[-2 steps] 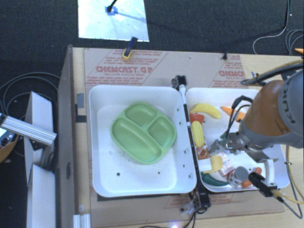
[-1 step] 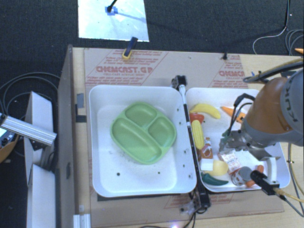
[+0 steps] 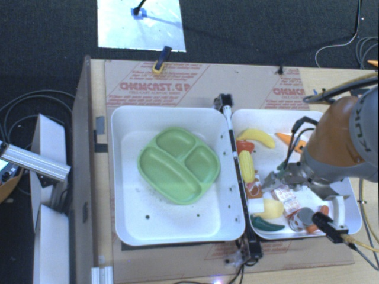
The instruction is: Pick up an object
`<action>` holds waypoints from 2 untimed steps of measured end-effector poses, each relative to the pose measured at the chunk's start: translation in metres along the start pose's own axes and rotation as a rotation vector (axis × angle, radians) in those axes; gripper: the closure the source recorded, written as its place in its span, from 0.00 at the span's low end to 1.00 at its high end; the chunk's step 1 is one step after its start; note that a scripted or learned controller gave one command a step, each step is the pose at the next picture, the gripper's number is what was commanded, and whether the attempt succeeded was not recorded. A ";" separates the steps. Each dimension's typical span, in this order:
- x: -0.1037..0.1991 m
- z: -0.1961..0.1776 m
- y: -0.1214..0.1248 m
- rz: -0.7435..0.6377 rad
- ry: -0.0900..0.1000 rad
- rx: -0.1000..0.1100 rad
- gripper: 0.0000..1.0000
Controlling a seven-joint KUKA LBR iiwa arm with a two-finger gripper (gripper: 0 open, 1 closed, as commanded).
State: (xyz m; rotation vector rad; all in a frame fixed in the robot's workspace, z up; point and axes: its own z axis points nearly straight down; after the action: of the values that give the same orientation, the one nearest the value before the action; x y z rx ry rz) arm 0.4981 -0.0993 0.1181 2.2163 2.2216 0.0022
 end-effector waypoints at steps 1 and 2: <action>-0.064 -0.109 -0.010 0.007 -0.006 -0.010 0.00; -0.076 -0.049 0.095 -0.005 -0.001 -0.003 0.00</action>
State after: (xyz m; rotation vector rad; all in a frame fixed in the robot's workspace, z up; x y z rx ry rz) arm 0.5928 -0.1748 0.1678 2.2080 2.2254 0.0047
